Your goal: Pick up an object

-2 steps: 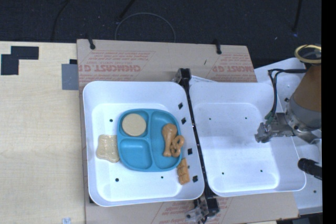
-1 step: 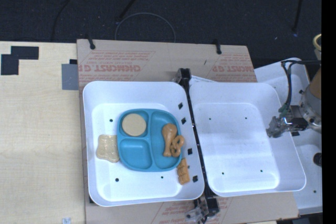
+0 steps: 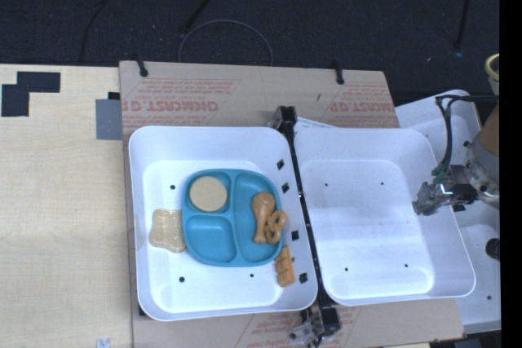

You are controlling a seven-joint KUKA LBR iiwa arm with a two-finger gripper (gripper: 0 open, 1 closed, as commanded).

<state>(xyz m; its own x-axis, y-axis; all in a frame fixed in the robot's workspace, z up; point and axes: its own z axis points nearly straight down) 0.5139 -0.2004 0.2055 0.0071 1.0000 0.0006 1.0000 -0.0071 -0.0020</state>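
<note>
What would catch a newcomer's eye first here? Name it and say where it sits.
The bright blue divided tray in the left bin stands out most, with a round tan disc in one compartment and a tan pretzel-like piece in another. Next, the gripper at the right bin's right edge.

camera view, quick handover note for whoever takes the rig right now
Gripper: at the right rim of the right bin, nothing visibly held.
Left bin: blue divided tray carrying a round tan disc and a tan pretzel-like piece; a pale flat piece lies at the tray's left edge, a small orange-brown piece at its lower right.
Done: nothing picked.
Left: reach across to the left bin, grasp one object, lift.
</note>
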